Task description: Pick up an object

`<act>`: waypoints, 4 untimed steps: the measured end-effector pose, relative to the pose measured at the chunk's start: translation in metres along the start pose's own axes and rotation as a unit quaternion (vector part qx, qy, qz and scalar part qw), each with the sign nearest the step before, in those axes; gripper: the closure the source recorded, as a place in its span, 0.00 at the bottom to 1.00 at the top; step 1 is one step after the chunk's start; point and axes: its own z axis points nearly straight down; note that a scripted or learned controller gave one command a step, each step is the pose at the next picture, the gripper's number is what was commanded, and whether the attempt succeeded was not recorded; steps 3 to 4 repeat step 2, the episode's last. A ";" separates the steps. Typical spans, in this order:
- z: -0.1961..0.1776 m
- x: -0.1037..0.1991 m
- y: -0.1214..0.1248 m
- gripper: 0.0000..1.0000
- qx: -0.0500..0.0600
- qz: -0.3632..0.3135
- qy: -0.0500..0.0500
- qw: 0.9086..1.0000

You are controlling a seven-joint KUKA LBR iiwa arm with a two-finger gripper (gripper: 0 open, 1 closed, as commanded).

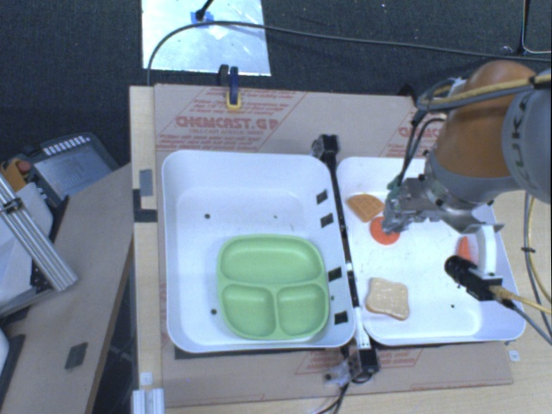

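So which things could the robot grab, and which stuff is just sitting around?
For the job:
- gripper, low in the right bin
- red round piece, right under it
- orange-tan piece
- toast slice
- red piece, partly hidden by the arm

Just lying about:
- green divided tray in the left bin
- black clip between the bins
- cardboard sheet underneath

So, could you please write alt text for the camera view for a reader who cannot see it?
The gripper hangs over a red-orange disc in the right bin, beside a tan slice and a toast piece. The left bin holds a green divided plate.
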 end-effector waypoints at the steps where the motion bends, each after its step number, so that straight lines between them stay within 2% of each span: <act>1: 0.010 0.049 0.007 1.00 0.001 0.000 0.000 1.000; 2: 0.013 0.105 0.001 1.00 0.001 0.000 0.000 1.000; 4: 0.013 0.105 0.001 1.00 0.001 0.000 0.000 1.000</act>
